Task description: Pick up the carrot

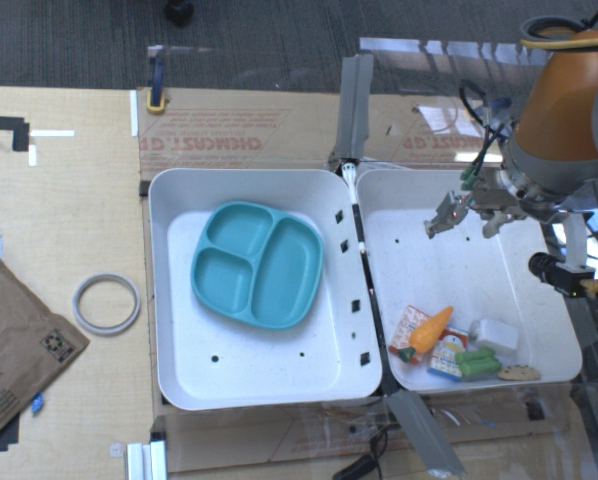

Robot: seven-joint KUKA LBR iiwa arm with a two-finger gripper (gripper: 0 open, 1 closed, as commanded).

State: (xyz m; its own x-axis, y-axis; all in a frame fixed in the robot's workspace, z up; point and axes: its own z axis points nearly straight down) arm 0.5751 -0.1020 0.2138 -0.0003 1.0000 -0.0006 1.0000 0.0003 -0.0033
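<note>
1. Jaws [471,214] hang over the upper part of the right bin [539,268], their two grey fingers [445,215] spread apart with nothing between them.
2. The arm [564,103] comes in from the right, its orange band showing at the top right corner above the grey wrist.
3. The carrot [434,329] lies in the right bin's lower part, tilted, its orange tip pointing up and to the right, well apart from the jaws.
4. It rests on a small printed card [409,326] and sits in a cluster of items near the bin's lower left corner.
5. Just right of the carrot are a green item [478,365], a pale whitish block [496,333] and a tan flat piece [520,373] by the lower rim.
6. The left bin [179,368] holds a teal plate [258,264] with three compartments, sitting near its middle.
7. A grey divider [355,98] stands between the bins at their upper edge.
8. On the wooden surface [49,228] left of the bins lies a roll of tape [106,302], and a brown cardboard box [14,343] sits at the lower left edge.
9. A sheet of printed cardboard [239,128] lies flat beyond the left bin.
</note>
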